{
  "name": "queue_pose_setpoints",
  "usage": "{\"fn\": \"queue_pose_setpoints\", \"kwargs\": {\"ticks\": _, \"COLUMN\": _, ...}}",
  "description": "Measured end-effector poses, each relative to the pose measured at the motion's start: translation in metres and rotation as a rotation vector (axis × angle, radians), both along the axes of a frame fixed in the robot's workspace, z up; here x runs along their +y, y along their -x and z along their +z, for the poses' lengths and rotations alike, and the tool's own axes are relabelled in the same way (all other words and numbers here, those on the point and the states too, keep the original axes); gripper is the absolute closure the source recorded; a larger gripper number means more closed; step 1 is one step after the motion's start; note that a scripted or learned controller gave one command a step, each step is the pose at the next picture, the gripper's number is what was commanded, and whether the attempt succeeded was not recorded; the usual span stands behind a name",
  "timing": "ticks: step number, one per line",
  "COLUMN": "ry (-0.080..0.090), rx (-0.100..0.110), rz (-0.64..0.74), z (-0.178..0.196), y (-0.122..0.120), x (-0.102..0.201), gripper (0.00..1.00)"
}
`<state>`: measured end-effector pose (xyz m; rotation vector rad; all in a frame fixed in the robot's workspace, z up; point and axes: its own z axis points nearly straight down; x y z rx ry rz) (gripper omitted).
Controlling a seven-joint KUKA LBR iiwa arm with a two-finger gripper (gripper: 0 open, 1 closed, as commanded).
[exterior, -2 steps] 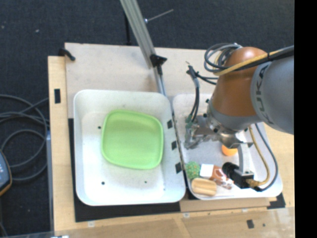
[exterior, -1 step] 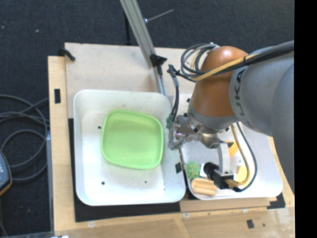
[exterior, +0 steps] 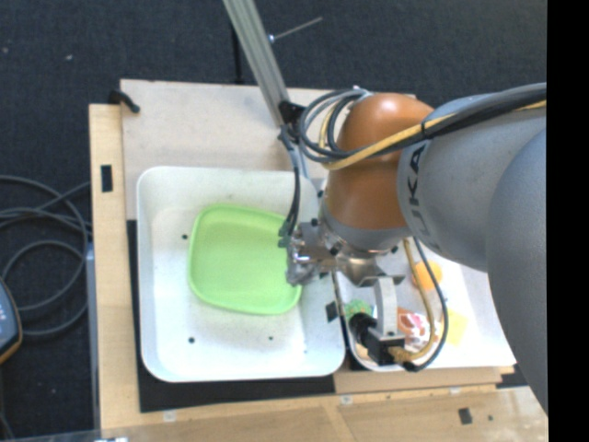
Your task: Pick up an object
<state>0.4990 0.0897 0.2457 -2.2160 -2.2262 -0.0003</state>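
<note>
You had the gripper (exterior: 299, 267) at the green plate's (exterior: 237, 259) edge, seemingly reaching; fingers' state untellable; next, lift.

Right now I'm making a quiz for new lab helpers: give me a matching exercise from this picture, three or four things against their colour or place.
Things:
1. plate
2. band above the wrist
3. left bin
4. cables

Descriptions:
A. orange
B. white, holds the plate
C. light green, lying in the left bin
D. dark, on the floor left of the bench

Pairs: 1-C, 2-A, 3-B, 4-D
</note>
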Motion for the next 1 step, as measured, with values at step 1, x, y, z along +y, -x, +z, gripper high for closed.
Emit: {"fn": "queue_pose_setpoints", "kwargs": {"ticks": 1, "ry": 0.001, "rx": 0.000, "rz": -0.004, "z": -0.0003, "y": -0.0003, "x": -0.0021, "gripper": 0.00}}
